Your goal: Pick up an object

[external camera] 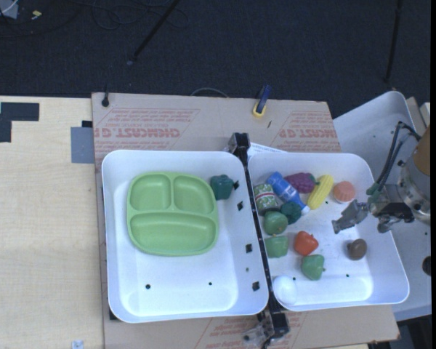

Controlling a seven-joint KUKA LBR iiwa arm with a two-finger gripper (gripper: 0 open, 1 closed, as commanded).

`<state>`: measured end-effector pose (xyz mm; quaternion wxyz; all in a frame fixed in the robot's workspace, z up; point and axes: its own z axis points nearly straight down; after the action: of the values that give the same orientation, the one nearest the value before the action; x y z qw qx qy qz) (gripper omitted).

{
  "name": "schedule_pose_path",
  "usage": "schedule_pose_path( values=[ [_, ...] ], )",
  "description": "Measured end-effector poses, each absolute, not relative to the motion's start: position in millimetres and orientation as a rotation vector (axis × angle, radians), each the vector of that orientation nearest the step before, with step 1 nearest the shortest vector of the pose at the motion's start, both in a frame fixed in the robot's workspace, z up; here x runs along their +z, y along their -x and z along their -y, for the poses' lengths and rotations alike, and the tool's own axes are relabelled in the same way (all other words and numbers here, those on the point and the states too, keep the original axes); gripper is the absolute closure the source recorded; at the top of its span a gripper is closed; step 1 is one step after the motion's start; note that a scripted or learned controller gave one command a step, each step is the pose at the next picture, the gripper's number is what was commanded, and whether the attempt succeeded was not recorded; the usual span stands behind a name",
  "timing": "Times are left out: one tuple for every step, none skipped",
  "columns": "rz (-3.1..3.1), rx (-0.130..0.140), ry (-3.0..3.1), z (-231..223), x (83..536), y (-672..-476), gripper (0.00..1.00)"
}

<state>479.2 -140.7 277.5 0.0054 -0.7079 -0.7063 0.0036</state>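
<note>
Cardboard point(167, 126) underlies both white bins point(123, 282) on the bench; gripper point(363, 217) hovers spread, holding nothing.

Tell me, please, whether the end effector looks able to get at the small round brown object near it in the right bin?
Probably yes. The end effector hangs just above the small round brown object, which lies alone on bare floor of the right white bin, apart from the other toys, with nothing between them.
</note>
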Motion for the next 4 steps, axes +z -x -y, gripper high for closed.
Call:
schedule_pose_path(
  values=[
    [2.22,0.002,2.22,141,283,-480.8,0.0],
    [2.216,0.006,2.216,137,222,-473.1,0.0],
    [2.216,0.006,2.217,141,176,-475.0,0.0],
    [2.216,0.005,2.217,148,116,-474.7,0.0]
  ],
)
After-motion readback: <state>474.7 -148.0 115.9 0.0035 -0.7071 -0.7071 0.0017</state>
